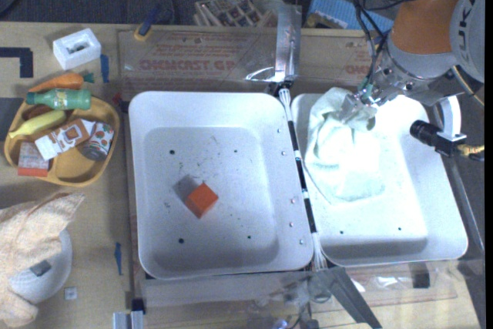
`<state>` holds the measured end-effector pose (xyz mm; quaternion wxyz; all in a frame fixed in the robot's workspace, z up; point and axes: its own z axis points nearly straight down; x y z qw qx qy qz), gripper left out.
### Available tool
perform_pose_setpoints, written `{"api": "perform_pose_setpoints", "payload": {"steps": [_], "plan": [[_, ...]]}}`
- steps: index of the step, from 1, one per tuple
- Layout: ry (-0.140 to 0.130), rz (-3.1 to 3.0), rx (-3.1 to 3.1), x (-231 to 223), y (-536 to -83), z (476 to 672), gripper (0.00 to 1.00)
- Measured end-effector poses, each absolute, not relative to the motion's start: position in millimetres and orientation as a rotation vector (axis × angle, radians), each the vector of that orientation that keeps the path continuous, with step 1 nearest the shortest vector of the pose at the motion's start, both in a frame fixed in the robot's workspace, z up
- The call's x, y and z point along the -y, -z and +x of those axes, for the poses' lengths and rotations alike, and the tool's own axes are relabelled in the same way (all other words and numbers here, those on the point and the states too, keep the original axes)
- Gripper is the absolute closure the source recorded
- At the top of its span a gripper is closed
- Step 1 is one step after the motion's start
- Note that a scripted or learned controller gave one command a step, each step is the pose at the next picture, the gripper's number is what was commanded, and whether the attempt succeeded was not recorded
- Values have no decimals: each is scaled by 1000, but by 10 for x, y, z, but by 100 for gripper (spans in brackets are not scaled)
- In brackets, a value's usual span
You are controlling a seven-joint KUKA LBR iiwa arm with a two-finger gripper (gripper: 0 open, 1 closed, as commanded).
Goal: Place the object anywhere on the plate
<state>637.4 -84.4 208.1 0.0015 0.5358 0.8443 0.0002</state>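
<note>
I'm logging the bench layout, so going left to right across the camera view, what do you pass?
Yellow bowl of toy food → left white bin with orange cube → right white bin with pale plate → gripper.

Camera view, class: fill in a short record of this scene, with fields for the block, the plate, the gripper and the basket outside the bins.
block: orange block, in left bin, resting on its floor
plate: pale plate, in right bin, tilted, overexposed
gripper: gripper above the plate's upper edge; nothing seen between its fingers
basket: yellow basket left of the bins, holding toy food
task state: block not yet on plate
</note>
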Motion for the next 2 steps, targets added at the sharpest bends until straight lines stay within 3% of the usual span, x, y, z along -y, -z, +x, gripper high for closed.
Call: {"api": "perform_pose_setpoints", "payload": {"steps": [1,2], "plan": [[-3,1677,-2649,838,-2256,6387,100],[-1,1117,-2935,252,-2223,6389,100]]}}
